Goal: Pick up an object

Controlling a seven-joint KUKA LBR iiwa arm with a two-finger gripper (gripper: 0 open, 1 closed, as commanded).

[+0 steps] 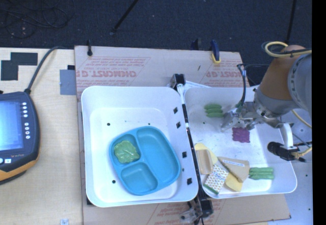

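Overhead, the single camera view looked down at a slant on the table (46, 183), where two shallow white bins sat side by side on a sheet of cardboard (153, 68).

The left bin (97, 117) held a blue divided tray (153, 155), turned at an angle, with a green lumpy object (126, 151) resting in its far-left compartment.

The right bin (285, 180) carried the loose items. A purple object (241, 135) lay near the bin's middle, just on the near side of the gripper (238, 118). A green object (214, 111) sat toward the far-left part of this bin, left of the gripper and apart from it. Another green object (261, 172) lay at the near-right. Along the near-left side was a cluster touching one another: a tan wedge-like piece (204, 159), a checkered packet (216, 178), a yellow piece (234, 183) and a pale flat card (236, 165).

The arm (280, 79) reached in from the right, its orange band above the wrist, with the gripper low over the right bin's far-middle area. Whether the fingers were apart or together could not be told; nothing was visibly between them. The purple object was the nearest thing to them.

At the far left of the table lay a handheld pendant (12, 132) with a lit screen.
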